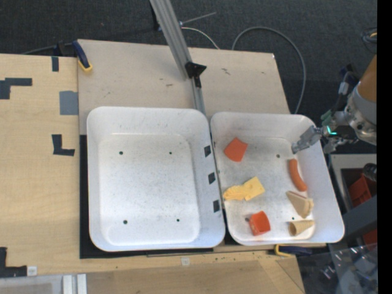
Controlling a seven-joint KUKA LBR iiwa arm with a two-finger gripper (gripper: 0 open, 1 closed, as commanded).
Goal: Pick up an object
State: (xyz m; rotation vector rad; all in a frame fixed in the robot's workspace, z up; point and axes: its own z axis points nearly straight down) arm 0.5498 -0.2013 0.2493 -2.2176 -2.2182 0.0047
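The right bin (275, 122) holds an orange block (235, 149), a yellow cheese-like piece (245, 190), a red block (260, 223), an orange sausage (297, 174) and two tan wedges (299, 203) (302, 227). My gripper (319, 142) hangs over that bin's far right rim, above and just right of the sausage. Its fingers stand apart, one grey finger (304, 141) pointing down-left over the bin. It is open with nothing between the fingers.
The left bin (147, 176) sits beside the right one on the wooden bench. A slanted metal post (174, 32) rises behind the bins. A cable (269, 32) loops at the back right. The arm (367, 103) enters at the right edge.
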